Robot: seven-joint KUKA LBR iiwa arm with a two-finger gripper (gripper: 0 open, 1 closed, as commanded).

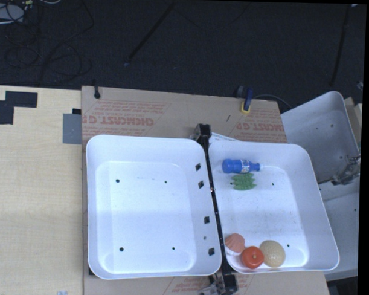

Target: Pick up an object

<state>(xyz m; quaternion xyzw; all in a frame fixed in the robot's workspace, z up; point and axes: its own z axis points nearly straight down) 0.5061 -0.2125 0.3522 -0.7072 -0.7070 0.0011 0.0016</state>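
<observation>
The right bin holds several small objects. A blue bottle with a white cap lies on its side near the bin's far wall. Just in front of it sits a small green leafy item. In the near corner three things cluster together: a pale pink rounded piece, a red tomato-like ball and a beige ball, the last two touching.
The left bin stands beside the right one, a black divider strip between them. Both rest on a cardboard sheet. A blue and yellow clamp sits at the far edge. A grey metal panel rises at right.
</observation>
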